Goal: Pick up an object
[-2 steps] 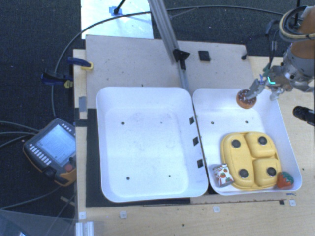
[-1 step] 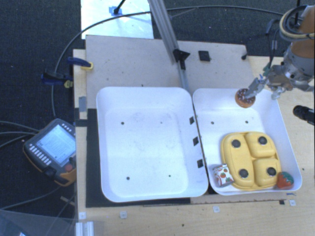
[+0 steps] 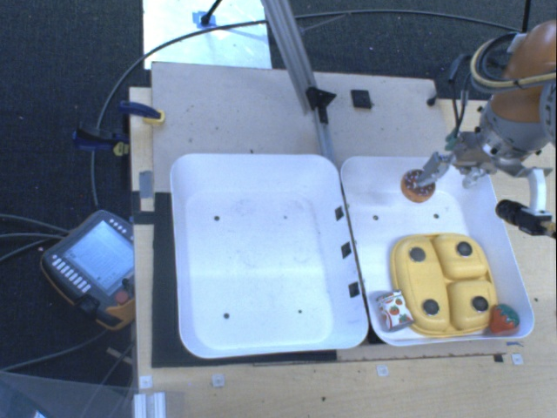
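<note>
The right bin (image 3: 365,198) holds several objects. A small brown doughnut-shaped toy (image 3: 418,186) lies near its far edge. A yellow four-cup tray toy (image 3: 442,283) fills the near right part, with a small patterned cube (image 3: 393,311) at its left corner and a red strawberry-like toy (image 3: 504,319) at its right corner. My gripper (image 3: 452,174) hangs over the far right of this bin and stands open. Its left fingertip (image 3: 432,167) reaches the doughnut's top edge; the doughnut lies outside the gap, and nothing is between the fingers.
The left bin (image 3: 187,233) sits beside the right one, joined by black clips along the shared rim. A grey pole (image 3: 291,50) slants across the far bench. A teach pendant (image 3: 91,264) and cables lie off the bench to the left.
</note>
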You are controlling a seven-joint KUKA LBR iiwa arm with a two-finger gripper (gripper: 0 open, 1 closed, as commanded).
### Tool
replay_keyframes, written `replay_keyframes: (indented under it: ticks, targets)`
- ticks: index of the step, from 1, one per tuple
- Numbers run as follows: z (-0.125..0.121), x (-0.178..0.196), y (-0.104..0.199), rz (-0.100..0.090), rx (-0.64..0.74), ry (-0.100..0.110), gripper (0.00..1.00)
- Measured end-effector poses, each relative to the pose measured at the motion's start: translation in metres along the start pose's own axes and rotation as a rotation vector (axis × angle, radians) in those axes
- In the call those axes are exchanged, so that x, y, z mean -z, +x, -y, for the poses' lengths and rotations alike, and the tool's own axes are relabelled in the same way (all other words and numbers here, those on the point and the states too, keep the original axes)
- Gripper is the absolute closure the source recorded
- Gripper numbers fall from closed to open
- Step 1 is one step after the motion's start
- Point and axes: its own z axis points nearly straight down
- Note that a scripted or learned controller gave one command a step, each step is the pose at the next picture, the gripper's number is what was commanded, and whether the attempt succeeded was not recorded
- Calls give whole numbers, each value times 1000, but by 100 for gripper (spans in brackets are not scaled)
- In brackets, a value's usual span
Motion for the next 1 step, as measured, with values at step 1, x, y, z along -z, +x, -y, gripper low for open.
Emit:
replay_keyframes:
  ticks: [1]
  targets:
    - [-8,-51,-8,0,-3,-1,0]
